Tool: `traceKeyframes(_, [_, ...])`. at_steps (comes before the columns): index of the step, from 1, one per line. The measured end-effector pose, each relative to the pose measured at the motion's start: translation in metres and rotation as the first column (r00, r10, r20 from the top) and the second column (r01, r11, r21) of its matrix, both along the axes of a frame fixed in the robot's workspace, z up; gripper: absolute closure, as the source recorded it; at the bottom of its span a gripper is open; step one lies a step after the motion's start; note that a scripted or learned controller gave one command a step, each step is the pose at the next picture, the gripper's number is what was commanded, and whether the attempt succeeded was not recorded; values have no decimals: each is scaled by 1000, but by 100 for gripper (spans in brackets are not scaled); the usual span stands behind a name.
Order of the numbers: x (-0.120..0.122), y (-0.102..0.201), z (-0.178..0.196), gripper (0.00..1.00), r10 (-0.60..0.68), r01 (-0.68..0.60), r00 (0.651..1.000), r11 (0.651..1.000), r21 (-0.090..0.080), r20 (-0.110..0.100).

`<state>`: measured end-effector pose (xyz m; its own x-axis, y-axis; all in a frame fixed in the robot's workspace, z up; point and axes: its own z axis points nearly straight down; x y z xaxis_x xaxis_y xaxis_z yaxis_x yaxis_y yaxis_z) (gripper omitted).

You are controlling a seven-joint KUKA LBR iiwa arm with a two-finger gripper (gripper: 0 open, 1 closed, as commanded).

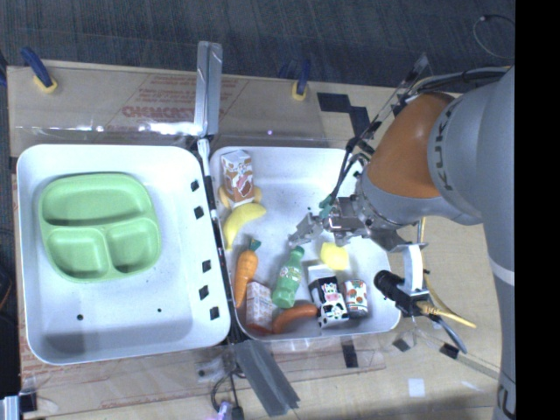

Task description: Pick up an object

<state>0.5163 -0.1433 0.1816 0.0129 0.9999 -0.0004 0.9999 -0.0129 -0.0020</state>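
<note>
My gripper hangs low over the middle of the right bin, open with nothing between its fingers. Just below it to the right lies a small yellow block. A green bottle lies a little below and to the left of it. Along the bin's left side are a juice carton, a banana and a carrot. At the front edge sit a snack packet, a sausage, a cow-patterned carton and a red can.
The left bin holds a green divided tray. The grey arm with its orange band covers the right bin's right side. A metal divider stands between the bins at the back.
</note>
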Motion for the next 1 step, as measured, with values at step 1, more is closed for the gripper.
traceKeyframes(1, [-16,-11,-91,0,2,-2,1000,1000,1,-2])
